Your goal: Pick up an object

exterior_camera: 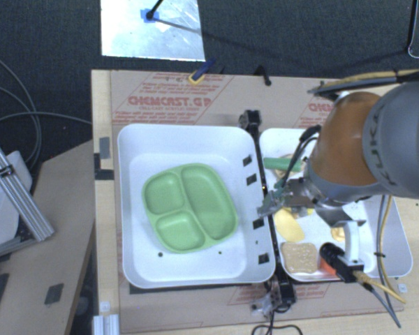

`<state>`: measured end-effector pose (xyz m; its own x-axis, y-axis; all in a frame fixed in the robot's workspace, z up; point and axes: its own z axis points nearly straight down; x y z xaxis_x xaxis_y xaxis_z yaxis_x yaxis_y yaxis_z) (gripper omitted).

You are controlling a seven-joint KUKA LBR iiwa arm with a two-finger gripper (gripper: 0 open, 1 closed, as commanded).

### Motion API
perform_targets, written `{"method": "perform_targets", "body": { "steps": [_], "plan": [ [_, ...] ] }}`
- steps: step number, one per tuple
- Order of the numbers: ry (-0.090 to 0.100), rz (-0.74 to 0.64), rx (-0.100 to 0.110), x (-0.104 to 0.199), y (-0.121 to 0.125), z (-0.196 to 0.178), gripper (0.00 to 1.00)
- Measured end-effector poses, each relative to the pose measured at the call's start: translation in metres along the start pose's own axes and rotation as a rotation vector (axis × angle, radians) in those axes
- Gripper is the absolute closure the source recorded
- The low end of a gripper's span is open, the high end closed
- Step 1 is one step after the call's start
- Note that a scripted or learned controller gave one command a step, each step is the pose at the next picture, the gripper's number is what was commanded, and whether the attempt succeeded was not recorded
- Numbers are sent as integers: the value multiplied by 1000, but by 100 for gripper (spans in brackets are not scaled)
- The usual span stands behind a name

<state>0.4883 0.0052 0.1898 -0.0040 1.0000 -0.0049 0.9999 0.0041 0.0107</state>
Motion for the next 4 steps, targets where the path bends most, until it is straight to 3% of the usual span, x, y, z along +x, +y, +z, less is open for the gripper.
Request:
{"method": "perform_targets", "body": {
  "steps": [1,2,3,4],
  "plan": [
    [2,9,8,-59,-2,6,0],
    [6,-7,-2,-4,1,-107,0],
    [6,1,19,28,-3,12,0],
    [6,-1,8,26,-1,-5,100]
  ]
}}
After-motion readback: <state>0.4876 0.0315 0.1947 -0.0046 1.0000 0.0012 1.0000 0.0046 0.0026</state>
